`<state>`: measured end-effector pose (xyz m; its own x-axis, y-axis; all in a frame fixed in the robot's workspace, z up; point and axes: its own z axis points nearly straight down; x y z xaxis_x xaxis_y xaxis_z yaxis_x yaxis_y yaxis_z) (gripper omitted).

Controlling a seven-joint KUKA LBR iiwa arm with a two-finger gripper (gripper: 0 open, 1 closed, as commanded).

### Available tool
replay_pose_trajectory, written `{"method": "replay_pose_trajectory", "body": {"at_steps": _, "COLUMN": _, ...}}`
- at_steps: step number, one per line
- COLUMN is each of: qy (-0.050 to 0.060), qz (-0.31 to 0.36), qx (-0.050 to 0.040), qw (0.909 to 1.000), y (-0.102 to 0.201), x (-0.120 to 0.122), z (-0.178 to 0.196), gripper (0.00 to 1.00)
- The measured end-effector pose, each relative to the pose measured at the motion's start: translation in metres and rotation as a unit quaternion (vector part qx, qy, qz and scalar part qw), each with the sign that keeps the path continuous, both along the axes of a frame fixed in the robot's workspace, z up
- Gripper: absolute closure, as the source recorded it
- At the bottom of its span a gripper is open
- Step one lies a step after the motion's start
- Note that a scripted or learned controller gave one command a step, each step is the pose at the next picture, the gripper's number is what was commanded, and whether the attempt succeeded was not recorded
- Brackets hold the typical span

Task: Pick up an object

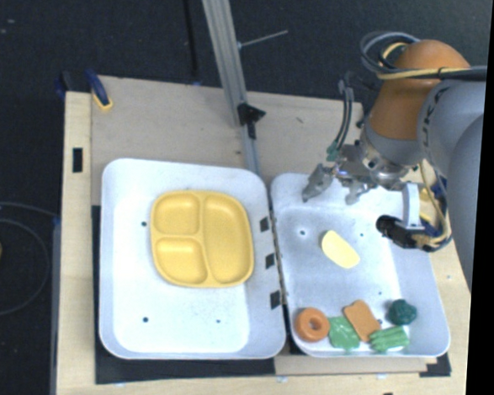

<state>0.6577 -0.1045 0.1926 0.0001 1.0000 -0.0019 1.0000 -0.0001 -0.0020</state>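
Wooden bench (176, 120), two white bins side by side. Left bin (121, 310): one yellow divided plate (202, 237). Right bin (418, 289): one pale yellow piece (340, 249) mid-bin; along near edge one orange ring (311, 324), one orange block (361, 318), three green pieces (389, 338). Gripper (337, 187) above far rim, fingers spread, nothing between them.

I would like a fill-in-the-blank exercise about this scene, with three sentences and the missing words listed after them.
1. The yellow tray has ___ compartments.
2. The yellow tray lies in the ___ bin.
3. The orange ring lies in the near ___ corner of the right bin.
4. The gripper is over the right bin's ___ edge.

Missing words: three; left; left; far
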Motion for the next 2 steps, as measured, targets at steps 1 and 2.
{"method": "replay_pose_trajectory", "body": {"at_steps": 1, "qy": 0.0, "qz": 0.0, "qx": 0.0003, "qw": 1.0, "y": -0.001, "x": -0.011, "z": -0.051, "gripper": 0.0}}
{"method": "replay_pose_trajectory", "body": {"at_steps": 2, "qy": -0.003, "qz": -0.001, "qx": 0.0, "qw": 1.0, "y": -0.003, "x": -0.009, "z": -0.036, "gripper": 1.0}}
